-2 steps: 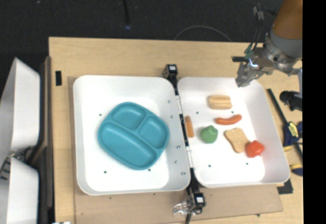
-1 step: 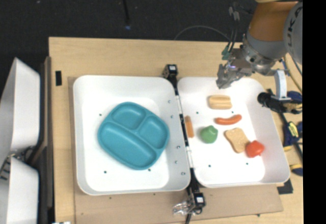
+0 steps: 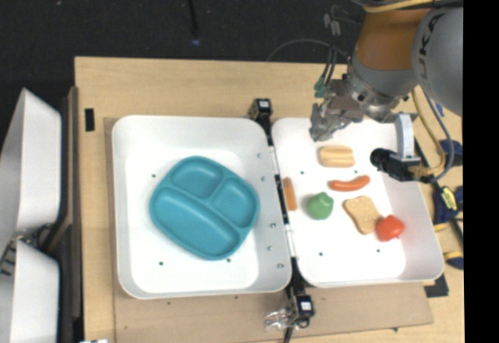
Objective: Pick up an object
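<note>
The right bin (image 3: 343, 263) holds several toy foods: a tan bun (image 3: 336, 155), a red-orange sausage (image 3: 348, 183), a green round piece (image 3: 319, 206), a slice of toast (image 3: 362, 213), a red tomato-like piece (image 3: 390, 228) and a small orange stick (image 3: 289, 194) by the left wall. My gripper (image 3: 323, 126) hangs above the bin's far left corner, just beyond the bun, with nothing seen between its fingers.
The left bin (image 3: 132, 256) carries a blue divided plate (image 3: 204, 206). A small black clip (image 3: 260, 107) sits at the far end of the seam between the bins. White boxes (image 3: 31, 178) stand at the left of the bench.
</note>
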Controlling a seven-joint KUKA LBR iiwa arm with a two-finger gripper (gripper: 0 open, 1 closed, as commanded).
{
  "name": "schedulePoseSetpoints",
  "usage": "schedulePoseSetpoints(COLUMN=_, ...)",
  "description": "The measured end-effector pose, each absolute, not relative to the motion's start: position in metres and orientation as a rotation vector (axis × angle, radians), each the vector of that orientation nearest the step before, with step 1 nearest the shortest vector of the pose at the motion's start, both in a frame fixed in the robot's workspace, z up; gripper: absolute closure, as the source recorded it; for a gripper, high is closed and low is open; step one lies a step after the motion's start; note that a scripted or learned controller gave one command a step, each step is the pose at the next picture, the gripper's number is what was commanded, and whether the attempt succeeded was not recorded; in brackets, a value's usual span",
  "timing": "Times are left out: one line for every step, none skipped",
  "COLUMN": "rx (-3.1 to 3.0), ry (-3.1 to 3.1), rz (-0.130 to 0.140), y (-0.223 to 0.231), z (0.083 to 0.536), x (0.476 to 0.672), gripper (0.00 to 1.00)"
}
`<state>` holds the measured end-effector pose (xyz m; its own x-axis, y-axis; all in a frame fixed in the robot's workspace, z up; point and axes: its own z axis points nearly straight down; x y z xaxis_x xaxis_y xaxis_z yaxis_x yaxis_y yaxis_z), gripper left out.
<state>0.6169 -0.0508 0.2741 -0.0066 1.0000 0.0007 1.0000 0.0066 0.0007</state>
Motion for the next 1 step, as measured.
schedulePoseSetpoints(rx=2.214, ry=2.230, rz=0.002, y=0.0001, z=0.2755, x=0.6050, gripper=1.00)
